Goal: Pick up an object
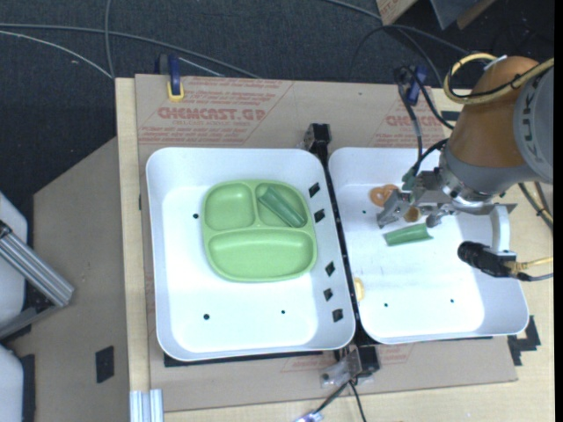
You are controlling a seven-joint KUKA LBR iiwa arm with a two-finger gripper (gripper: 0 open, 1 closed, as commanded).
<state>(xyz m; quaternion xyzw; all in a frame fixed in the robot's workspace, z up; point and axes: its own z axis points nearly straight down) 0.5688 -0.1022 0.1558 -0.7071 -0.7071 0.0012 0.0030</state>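
green and divided, a plate (258,243) lies in the middle of the left bin (167,236), with a darker green piece (282,205) in its upper right compartment. in the right bin (457,310), near its far edge, a flat green stick (405,235) lies just below the gripper (412,211), and a small orange item (383,195) sits just left of the gripper. whether the jaws are wide or narrow cannot be told; nothing is visibly held. the arm (493,130) comes in over the bin's far right corner.

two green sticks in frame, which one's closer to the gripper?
The green stick in the right bin, just below the gripper. The other stick lies in the green divided plate, left bin.
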